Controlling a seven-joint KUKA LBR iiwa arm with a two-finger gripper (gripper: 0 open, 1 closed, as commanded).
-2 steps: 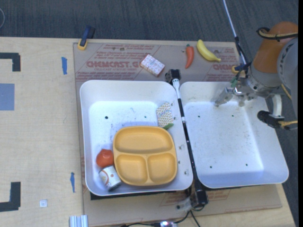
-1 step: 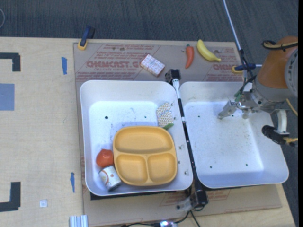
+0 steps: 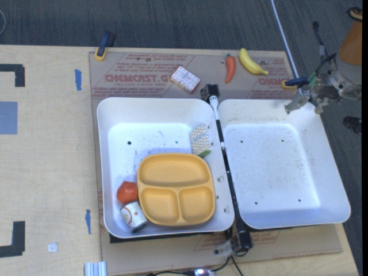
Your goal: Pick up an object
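Camera view showed the task barely begun: the gripper (image 3: pixel 303 100) hung over the right bin's (image 3: pixel 287 211) far corner, its jaws' state impossible to tell, while the yellow tray (image 3: pixel 175 188), tomato (image 3: pixel 127 192) and small can (image 3: pixel 133 215) lay ungrasped in the left bin (image 3: pixel 115 131).

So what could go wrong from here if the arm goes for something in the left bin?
The gripper sits at the right bin's far edge, while the objects lie in the left bin, so the reach crosses the divider. The tomato and small can are wedged between the yellow tray and the bin wall, leaving little finger room. The tray itself looks too wide to grasp.
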